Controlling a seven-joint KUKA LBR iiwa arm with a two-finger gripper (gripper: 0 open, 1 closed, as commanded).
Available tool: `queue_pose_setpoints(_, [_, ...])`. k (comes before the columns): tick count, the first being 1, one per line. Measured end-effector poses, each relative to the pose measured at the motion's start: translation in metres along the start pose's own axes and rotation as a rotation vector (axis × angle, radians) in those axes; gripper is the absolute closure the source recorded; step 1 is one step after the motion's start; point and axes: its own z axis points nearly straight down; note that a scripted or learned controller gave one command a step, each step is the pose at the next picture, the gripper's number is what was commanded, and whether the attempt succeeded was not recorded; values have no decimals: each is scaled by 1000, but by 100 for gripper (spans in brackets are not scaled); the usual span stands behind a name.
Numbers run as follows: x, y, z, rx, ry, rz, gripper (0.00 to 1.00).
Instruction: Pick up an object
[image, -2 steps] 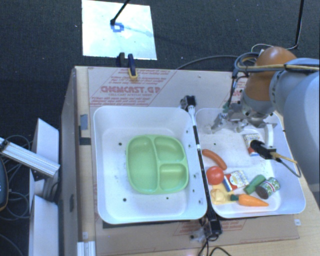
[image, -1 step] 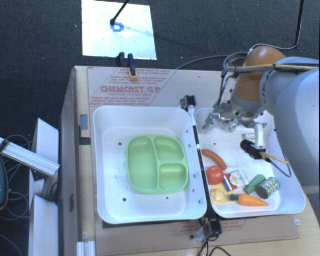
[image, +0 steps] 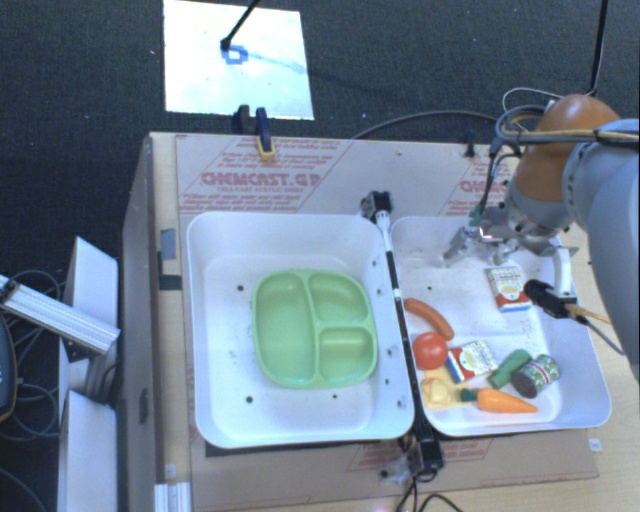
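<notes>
My gripper (image: 505, 262) hangs over the far part of the right bin (image: 590, 395), open, its two fingers spread wide with nothing held between them. A small white carton with red and blue print (image: 508, 288) lies on the bin floor just in front of the gripper. Nearer the front lie an orange-red sausage shape (image: 430, 318), a red tomato (image: 430, 350), a small printed packet (image: 472, 358), a yellow piece (image: 437, 388), a carrot (image: 503, 402), a green cylinder (image: 510, 368) and a tin can (image: 537, 375).
The left bin (image: 215, 300) holds a green divided plate (image: 315, 328). A black divider rail (image: 395, 300) runs between the bins. Cables trail behind the arm at the back right. A blue and yellow clamp (image: 262, 135) sits at the bench's far edge.
</notes>
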Motion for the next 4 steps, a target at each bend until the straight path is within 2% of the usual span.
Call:
queue_pose_setpoints(1, [51, 1, 0, -1, 3, -3, 0])
queue_pose_setpoints(2, [51, 2, -11, -3, 2, -5, 100])
queue_pose_setpoints(3, [51, 1, -11, -3, 2, -5, 0])
queue_pose_setpoints(4, [70, 0, 0, 1, 2, -3, 0])
